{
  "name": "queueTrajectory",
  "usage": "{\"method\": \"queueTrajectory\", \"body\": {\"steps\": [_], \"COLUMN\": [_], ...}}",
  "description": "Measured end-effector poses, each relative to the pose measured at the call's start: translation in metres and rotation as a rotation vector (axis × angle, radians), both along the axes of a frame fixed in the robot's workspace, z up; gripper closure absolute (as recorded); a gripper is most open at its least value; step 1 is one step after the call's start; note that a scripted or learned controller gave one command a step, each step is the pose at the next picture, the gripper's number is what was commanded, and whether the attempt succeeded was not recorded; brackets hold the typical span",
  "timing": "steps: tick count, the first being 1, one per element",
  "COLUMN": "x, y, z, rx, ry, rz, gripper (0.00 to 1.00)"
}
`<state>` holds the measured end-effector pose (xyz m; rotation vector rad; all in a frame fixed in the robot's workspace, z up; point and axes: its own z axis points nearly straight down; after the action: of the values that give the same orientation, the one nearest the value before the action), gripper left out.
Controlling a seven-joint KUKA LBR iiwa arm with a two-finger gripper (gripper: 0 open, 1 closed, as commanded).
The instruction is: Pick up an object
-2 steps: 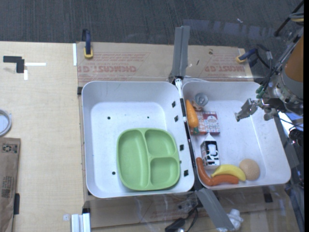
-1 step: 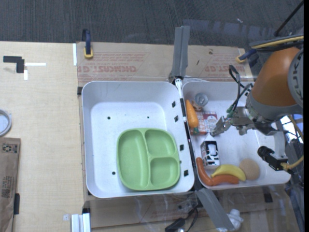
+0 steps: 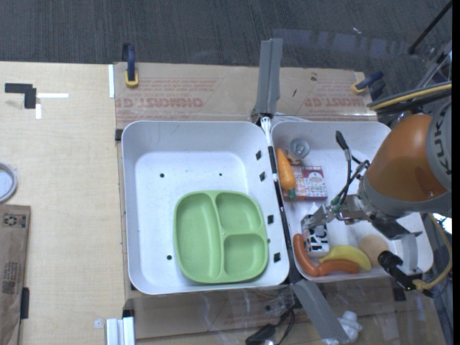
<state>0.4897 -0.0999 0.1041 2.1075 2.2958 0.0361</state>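
My gripper (image 3: 317, 230) hangs low in the right bin (image 3: 325, 126), near its front left part. It is just above a red sausage (image 3: 305, 259) and a yellow banana (image 3: 350, 254) that lie along the front wall. A beige rounded item (image 3: 374, 246) sits to the right of the banana, partly under the arm. Further back lie an orange carrot (image 3: 286, 172), a small red and white box (image 3: 310, 182) and a silver round piece (image 3: 299, 149). A small black and white thing (image 3: 317, 243) shows right under the gripper; what it is stays unclear.
The left bin (image 3: 144, 192) holds a green divided plate (image 3: 221, 236). A grey divider post (image 3: 270, 77) stands between the bins at the back. The arm's orange band (image 3: 406, 165) covers the right bin's right side. Clamps (image 3: 130, 74) hold the cardboard behind.
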Motion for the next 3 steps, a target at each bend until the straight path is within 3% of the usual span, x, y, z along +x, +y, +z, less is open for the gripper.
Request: {"method": "queueTrajectory", "body": {"steps": [2,3], "x": [0.0022,0.0023], "y": [0.0001,-0.0019], "z": [0.0006,0.0007], "rx": [-0.021,-0.032], "ry": [-0.008,-0.007], "rz": [0.418,0.788], "gripper": [0.00,0.00]}}
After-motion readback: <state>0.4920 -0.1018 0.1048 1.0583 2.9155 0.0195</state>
